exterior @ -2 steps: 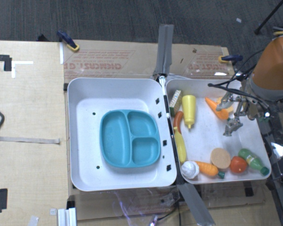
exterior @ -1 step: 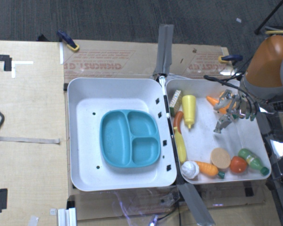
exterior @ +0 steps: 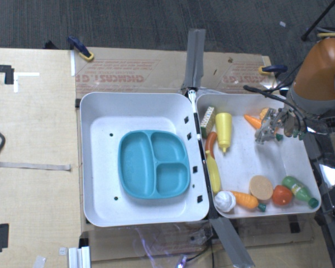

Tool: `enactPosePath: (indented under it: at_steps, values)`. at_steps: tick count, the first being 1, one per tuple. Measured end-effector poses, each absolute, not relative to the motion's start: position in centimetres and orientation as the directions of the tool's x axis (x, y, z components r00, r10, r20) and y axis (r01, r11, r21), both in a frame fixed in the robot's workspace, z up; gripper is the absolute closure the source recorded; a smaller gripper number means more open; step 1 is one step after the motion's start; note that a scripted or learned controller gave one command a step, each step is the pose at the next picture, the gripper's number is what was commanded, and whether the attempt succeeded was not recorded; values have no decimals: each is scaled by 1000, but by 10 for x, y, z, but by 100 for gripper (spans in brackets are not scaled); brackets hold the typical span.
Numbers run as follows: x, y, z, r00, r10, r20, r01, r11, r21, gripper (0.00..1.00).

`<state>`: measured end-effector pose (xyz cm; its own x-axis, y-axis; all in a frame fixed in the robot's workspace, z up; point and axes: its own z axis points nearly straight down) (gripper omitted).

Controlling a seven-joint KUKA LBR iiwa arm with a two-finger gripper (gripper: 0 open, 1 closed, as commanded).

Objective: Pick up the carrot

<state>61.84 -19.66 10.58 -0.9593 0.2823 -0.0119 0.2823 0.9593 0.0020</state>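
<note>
A carrot (exterior: 246, 200) with a green stub lies along the front wall of the right bin (exterior: 301, 149), between a white ball (exterior: 224, 201) and a beige disc (exterior: 261, 187). A second small orange carrot-like piece (exterior: 252, 120) lies near the bin's back. My gripper (exterior: 269, 137) hangs over the back right part of this bin, just right of that orange piece and well behind the front carrot. Its fingers stand open with nothing between them.
The right bin also holds a yellow bottle (exterior: 223, 130), a red chili (exterior: 211, 141), a banana (exterior: 213, 173), a tomato (exterior: 282, 195) and a green bottle (exterior: 300, 190). The left bin (exterior: 95, 166) bears a blue divided plate (exterior: 154, 164).
</note>
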Motion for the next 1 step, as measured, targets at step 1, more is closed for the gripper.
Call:
enactPosePath:
  at_steps: [1]
  values:
    - [602,-194,145,-778,628,-6,628,778,1,100]
